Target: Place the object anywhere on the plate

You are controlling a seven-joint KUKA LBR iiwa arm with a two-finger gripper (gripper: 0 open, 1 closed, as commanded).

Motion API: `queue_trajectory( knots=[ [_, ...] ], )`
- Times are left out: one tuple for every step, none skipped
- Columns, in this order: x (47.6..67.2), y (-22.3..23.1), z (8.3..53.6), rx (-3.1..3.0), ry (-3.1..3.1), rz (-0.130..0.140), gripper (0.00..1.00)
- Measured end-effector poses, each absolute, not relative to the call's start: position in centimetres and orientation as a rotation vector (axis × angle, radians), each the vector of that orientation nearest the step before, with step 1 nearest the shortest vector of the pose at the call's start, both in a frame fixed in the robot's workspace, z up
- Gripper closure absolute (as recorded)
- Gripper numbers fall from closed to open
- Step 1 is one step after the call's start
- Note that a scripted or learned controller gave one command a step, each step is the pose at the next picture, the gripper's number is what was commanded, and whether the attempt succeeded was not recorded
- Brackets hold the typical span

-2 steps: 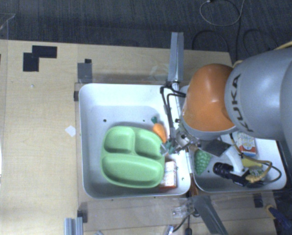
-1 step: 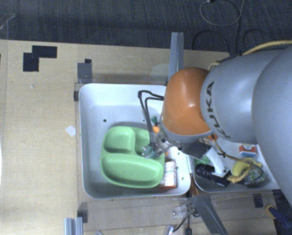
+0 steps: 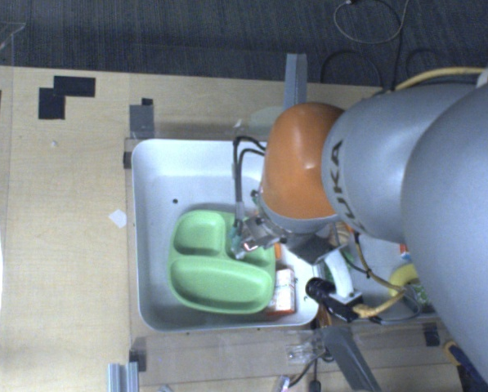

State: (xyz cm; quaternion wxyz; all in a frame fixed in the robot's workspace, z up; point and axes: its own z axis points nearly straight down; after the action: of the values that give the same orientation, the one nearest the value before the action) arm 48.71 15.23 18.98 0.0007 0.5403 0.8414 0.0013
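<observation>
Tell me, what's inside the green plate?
The green plate lies in the white bin, and its two visible compartments look bare. The gripper hangs over its right edge, hiding that part. An orange-and-white object sits beside the plate, outside it.

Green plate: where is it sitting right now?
The green plate, a divided one, lies in the left white bin, toward its near right part, directly below the pincer, with an orange object at its right edge.
</observation>
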Motion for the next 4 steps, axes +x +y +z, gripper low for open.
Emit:
queue_trajectory(
  knots=[
    [48.8,9.7,18.4,1.885,2.511,0.004,1.00],
    [48.7,11.4,15.0,2.142,2.299,0.002,1.00],
    [48.7,19.3,16.6,2.324,2.114,0.003,1.00],
    [49.9,21.6,17.8,2.477,1.932,0.002,1.00]
  ],
)
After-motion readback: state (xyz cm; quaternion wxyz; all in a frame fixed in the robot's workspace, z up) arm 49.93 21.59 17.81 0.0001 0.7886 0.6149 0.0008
